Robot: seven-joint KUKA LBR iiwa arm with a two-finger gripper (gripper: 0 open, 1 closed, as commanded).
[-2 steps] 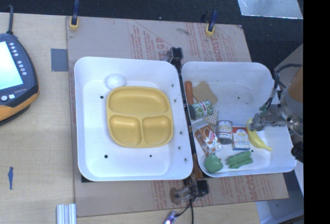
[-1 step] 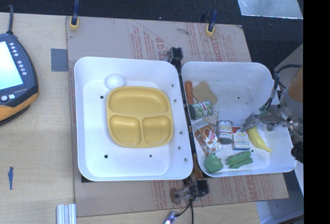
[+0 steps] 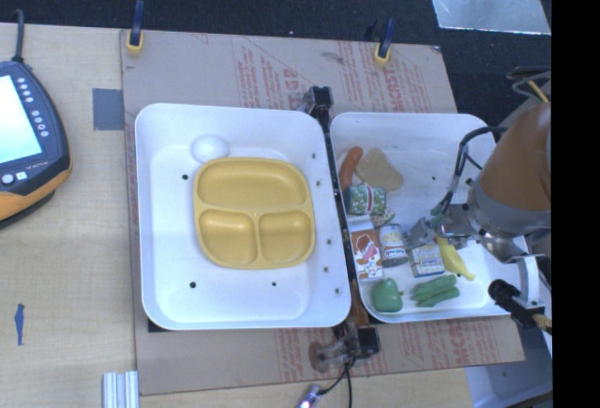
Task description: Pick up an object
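Reaching into the right-hand white bin (image 3: 412,125), a grey robot arm with an orange band (image 3: 520,162) comes in from the right edge of the view, its pincer (image 3: 433,233) lowered among a cluster of small toy food items. No single object is named by the task; the pieces nearest the pincer are a small banana (image 3: 454,260) just to its lower right, a small boxed item (image 3: 427,260) just below it and a little can (image 3: 392,245) to its left. Whether the pincer is released or clenched cannot be told, since it is small and dark against the clutter, and nothing can be seen held in it.

Further out in the same bin lie green beans (image 3: 435,291) and a green pepper (image 3: 386,295) near the front wall, a red and white carton (image 3: 367,253), a patterned can (image 3: 365,201), a sausage (image 3: 349,166) and a tan flat piece (image 3: 379,170) toward the back.

The left bin (image 3: 159,237) holds a yellow divided plate (image 3: 253,210) and a small white ball (image 3: 209,148). Both bins sit on cardboard on a wooden desk (image 3: 66,303), with a handheld control pendant (image 3: 26,139) at far left.

The step in hand looks like the descent onto a target, with no grasp made yet. The next move probably calls for settling around one item alone, as the pieces lie close together.
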